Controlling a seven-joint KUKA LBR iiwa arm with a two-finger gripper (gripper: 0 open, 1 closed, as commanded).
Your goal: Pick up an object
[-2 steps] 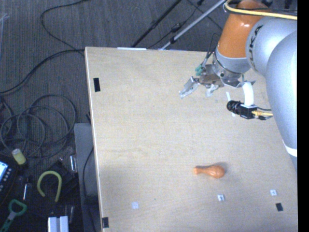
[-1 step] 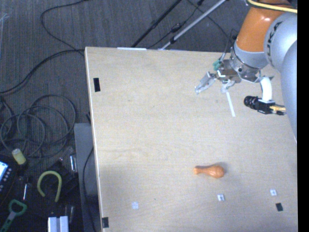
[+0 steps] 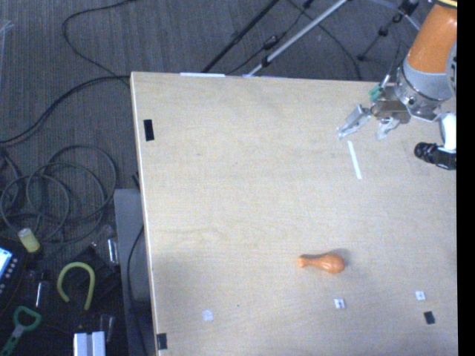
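The end effector point(image 3: 369, 124) hangs over the far right part of the pale wooden worktop point(image 3: 245, 191), below the arm's orange band point(image 3: 433, 35) and grey wrist. Its two fingers are spread apart with nothing between them, so it is released and carries nothing. Just below and in front of it lies a thin white stick point(image 3: 355, 160), flat on the board and angled slightly, near the fingertips but apart from them.

The likeliest thing to pick is the small orange gourd-shaped object point(image 3: 323, 262) (it could be a toy pear or a small squash; the view is too coarse to settle it). It lies on its side in the nearer half of the worktop, well apart from the end effector, with its narrow neck pointing to the view's left and its fatter bulb to the right. A few tiny markers sit nearby: a small white tag point(image 3: 339, 302), another point(image 3: 420, 295), and a dark one point(image 3: 429, 317).

As I judge it, the task is at the approach step: nothing is gripped, and no contact has been made with any object. The next move calls for choosing a target. For the orange object, the arm would need to travel toward the near edge, line the open fingers across the bulb or the neck, and descend until they straddle it. The white stick is closer but lies very flat, which probably makes it the harder grasp.
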